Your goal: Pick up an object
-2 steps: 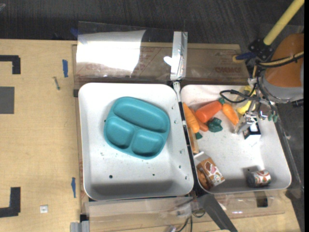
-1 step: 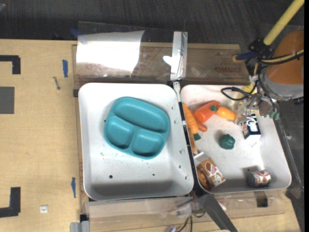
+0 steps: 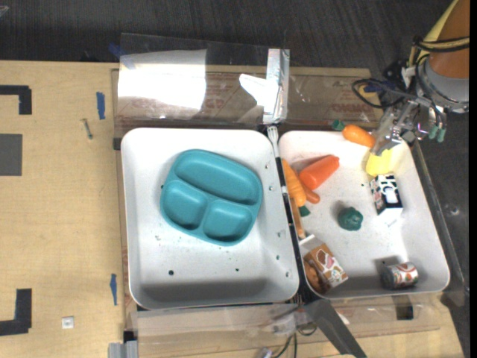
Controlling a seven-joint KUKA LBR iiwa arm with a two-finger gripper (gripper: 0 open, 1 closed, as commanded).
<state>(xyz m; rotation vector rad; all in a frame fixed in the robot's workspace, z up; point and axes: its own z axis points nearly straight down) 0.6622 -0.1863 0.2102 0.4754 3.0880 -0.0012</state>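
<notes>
Yellow object under claw, near bin rim

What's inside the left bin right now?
The left bin holds one teal divided plate, its three compartments bare. The plate covers the bin floor beneath it, so anything there cannot be seen.

The arm enters from the two o'clock corner, its grey wrist and orange band high at the frame's edge. From the wrist the gripper slants down toward eight o'clock, thin metal fingers angled, cables looped beside the wrist at ten o'clock.
</notes>
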